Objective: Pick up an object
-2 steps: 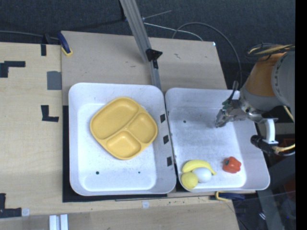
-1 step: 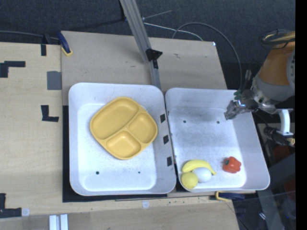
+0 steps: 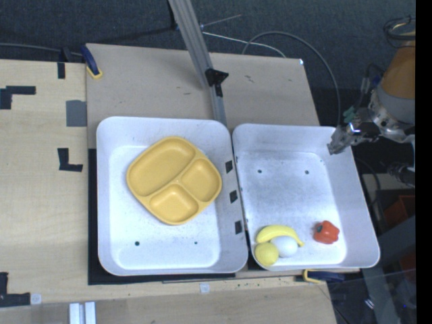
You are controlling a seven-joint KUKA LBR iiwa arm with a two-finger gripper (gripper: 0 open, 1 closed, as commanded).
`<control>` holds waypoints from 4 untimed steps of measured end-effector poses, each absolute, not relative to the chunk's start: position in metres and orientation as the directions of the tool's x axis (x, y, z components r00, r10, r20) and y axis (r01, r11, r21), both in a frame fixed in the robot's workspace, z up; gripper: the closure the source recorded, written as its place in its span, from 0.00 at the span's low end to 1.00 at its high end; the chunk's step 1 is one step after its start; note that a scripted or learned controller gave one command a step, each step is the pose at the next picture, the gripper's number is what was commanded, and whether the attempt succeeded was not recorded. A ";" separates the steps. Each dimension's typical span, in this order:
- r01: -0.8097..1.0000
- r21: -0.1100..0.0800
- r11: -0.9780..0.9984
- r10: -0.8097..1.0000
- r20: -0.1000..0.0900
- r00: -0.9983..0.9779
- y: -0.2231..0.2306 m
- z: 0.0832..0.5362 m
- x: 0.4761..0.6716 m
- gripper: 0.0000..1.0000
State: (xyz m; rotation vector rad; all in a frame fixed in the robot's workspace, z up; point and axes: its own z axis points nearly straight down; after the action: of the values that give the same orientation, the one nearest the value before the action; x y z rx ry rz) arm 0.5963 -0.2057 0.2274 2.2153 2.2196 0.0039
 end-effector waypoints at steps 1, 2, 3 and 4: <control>1.000 0.003 0.002 1.000 -0.002 -0.002 -0.199 0.285 0.592 1.00; 1.000 0.001 0.002 1.000 0.000 -0.002 -0.199 0.300 0.592 1.00; 1.000 -0.001 0.006 1.000 0.001 -0.006 -0.146 0.299 0.594 1.00; 1.000 -0.002 0.007 1.000 0.002 -0.007 -0.084 0.282 0.597 1.00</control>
State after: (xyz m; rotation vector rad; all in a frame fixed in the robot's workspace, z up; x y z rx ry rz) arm 0.5967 -0.0844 0.2817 2.2152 2.2312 -0.0003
